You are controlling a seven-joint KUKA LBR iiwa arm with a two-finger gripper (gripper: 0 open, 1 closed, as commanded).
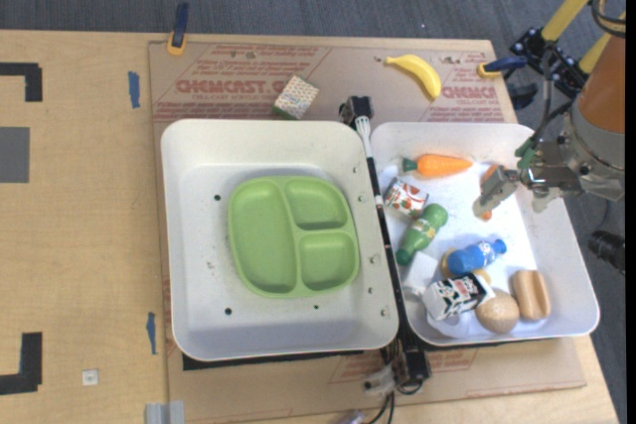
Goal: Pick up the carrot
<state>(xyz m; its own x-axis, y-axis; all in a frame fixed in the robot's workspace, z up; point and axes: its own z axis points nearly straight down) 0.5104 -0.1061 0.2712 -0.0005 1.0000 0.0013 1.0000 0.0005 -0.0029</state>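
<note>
1. Overhead, two shallow white plastic bins sit side by side on a tan bench: the left bin [189, 213] holds one smooth green divided plate [294, 235] with three compartments.
2. The right bin [576, 258] holds one tapered orange carrot [443, 166], one green bottle [421, 233], one blue bottle [473, 257], one red-and-white can [405, 199], one black-and-white carton [456, 296], one hot dog bun [531, 294] and one tan rounded item [497, 313].
3. One curved yellow banana [417, 72] and one speckled cube [296, 97] lie on the bench beyond the bins.
4. The gripper [497, 192] hovers with fingers spread, grasping nothing; the carrot lies at the right bin's far edge, just left of it and slightly farther away.
</note>
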